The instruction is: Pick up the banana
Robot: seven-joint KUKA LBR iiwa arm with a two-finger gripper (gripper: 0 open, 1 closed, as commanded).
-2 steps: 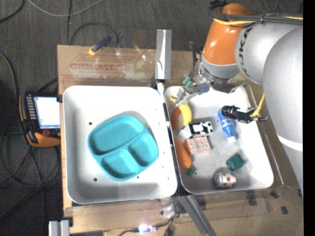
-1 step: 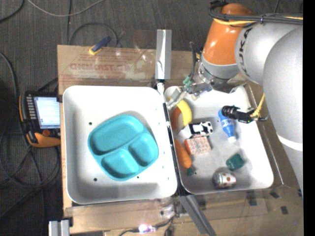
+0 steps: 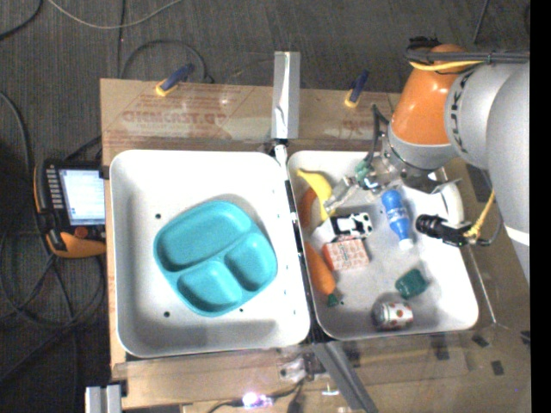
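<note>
In the camera view, the banana [image 3: 312, 192] is lying unlifted at the upper left of the right bin [image 3: 469, 304], so the pick is not yet done. The arm is reaching in from the upper right, its gripper [image 3: 349, 189] hanging just beside the banana, fingers spread and empty.

The arm [image 3: 504, 136] is seen entering from the right of the camera view, its broad grey links filling the upper right corner. An orange band [image 3: 424, 101] is wrapped around it just above the wrist, where the arm is bent downward and to the left. Below the band, the grey wrist section narrows toward the tool [image 3: 340, 198], which is angled down and leftward. Whether its fingers are spread or closed cannot be made out. A cable is run alongside the lower link.
</note>
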